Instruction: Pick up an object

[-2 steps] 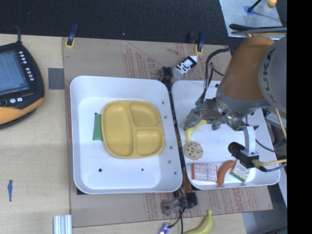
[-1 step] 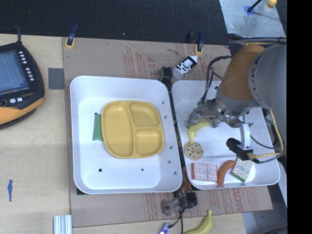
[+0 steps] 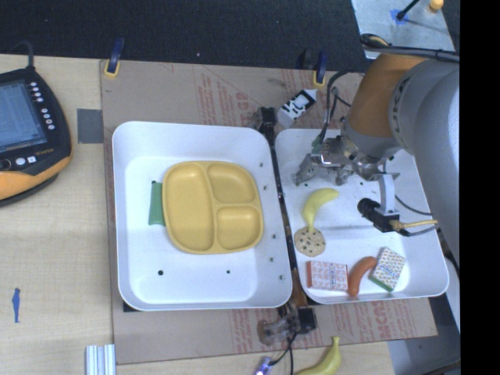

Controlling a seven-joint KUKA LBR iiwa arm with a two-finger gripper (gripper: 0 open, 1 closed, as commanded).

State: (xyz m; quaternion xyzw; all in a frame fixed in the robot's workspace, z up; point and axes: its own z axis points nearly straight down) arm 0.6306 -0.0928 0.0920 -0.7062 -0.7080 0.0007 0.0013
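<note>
I am reaching in over the right bin (image 3: 437,283) with my gripper (image 3: 341,172) hanging just above the banana (image 3: 319,204). I cannot tell how my gripper is set. The banana is lying in the middle of that bin, with a cookie (image 3: 310,243) just below it. A hot dog (image 3: 360,275) is sitting between two little boxes near the front. A yellow tray (image 3: 212,206) is sitting in the left bin (image 3: 133,209).

Faint red printing along the edges of the cardboard sheet (image 3: 234,84) under both bins, too small to read. Blurred lines on the teach pendant's screen (image 3: 19,119) at nine o'clock, likewise illegible. No legible text anywhere.
</note>
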